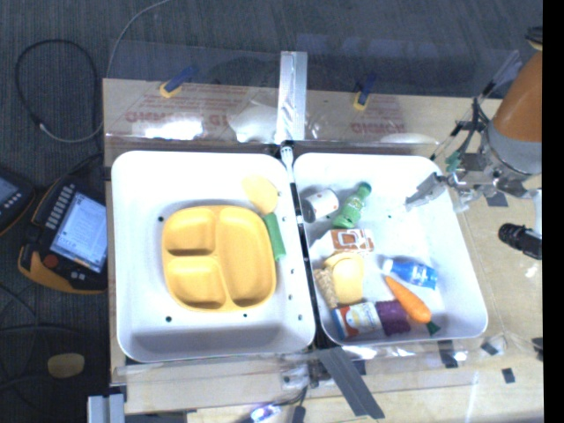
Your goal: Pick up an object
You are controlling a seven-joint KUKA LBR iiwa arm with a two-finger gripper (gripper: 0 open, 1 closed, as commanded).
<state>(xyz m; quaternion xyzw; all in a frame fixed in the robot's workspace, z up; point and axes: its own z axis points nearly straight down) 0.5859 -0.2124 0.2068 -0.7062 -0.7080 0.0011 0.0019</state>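
Note:
The right bin (458, 236) holds several objects. A green bottle (354, 204) lies beside a grey-white cup (319, 204) at the back left. Below them sit an orange-and-white carton (350, 240), a yellow fruit (347, 277) on a tan cracker-like piece (326, 282), a blue-and-white bottle (411, 273), an orange carrot (408, 300) and a dark purple can with a red label (377, 317). My gripper (434, 188) hovers over the bin's back right corner, apart from all of them, with nothing seen in it. The arm's orange band (525, 95) rises above it.
The left bin (132, 236) contains a yellow divided plate (218, 256), a pale yellow round piece (260, 192) and a green stick (276, 236). A metal divider (291, 95) stands behind the bins. A tablet (77, 232) lies on the floor to the left.

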